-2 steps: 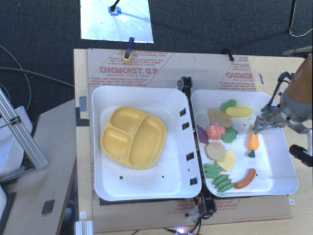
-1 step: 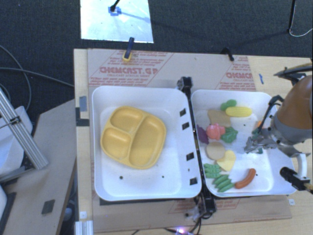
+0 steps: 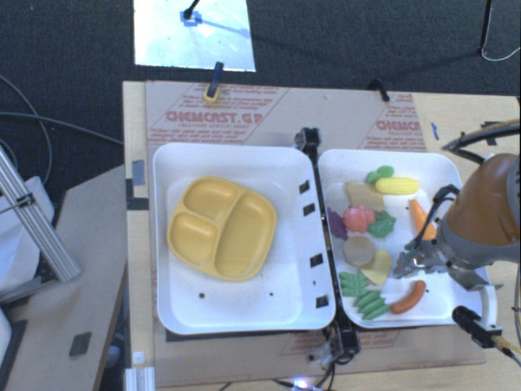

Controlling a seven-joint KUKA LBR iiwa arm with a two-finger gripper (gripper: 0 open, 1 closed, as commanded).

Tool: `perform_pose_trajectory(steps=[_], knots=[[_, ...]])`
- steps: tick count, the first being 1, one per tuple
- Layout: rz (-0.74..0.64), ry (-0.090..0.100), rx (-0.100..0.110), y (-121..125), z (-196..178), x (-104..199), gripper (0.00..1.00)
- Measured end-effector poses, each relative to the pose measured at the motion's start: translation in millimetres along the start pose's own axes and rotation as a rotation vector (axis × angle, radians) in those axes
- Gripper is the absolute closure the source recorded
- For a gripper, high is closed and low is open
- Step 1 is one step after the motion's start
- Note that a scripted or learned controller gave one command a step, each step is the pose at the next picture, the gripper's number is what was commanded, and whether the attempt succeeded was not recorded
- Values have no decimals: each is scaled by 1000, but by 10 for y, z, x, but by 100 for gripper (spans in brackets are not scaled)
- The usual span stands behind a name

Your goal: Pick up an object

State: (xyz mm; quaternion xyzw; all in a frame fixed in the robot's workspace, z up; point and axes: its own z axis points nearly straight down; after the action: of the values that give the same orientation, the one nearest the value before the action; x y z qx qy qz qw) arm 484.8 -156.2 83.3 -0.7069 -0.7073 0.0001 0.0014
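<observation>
**A:** What sits in the left bin (image 3: 236, 157)?

**B:** A yellow plastic plate (image 3: 221, 227), smooth and rounded at the corners, moulded into three compartments. It lies flat in the middle of the shallow white bin.

**A:** And the right bin (image 3: 444, 165)?

**B:** A heap of small glossy toy foods. Near its upper edge lies a yellow corn cob (image 3: 396, 186) with a green piece just beside it. Below that, a pink lumpy piece (image 3: 357, 217), a tan round disc (image 3: 358, 252), an orange carrot (image 3: 418, 214), green pea pods (image 3: 368, 303) and a reddish sausage (image 3: 408, 297) towards the lower right of the frame.

**A:** Where is the arm?

**B:** It comes in at the right edge, its orange band bulging over the bin's right side. The gripper (image 3: 415, 261) is low among the toys, just above the sausage and right of the tan disc.

**A:** Are its jaws parted or closed?

**B:** I cannot tell; the dark metal tip is too small and blurred, and I see nothing clearly between them.
</observation>
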Motion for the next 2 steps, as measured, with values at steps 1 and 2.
perform_pose_trajectory(steps=[1, 2], knots=[[0, -2, -6, 29, -115, -17, 100], [-11, -1, -9, 784, -15, 512, 100]])
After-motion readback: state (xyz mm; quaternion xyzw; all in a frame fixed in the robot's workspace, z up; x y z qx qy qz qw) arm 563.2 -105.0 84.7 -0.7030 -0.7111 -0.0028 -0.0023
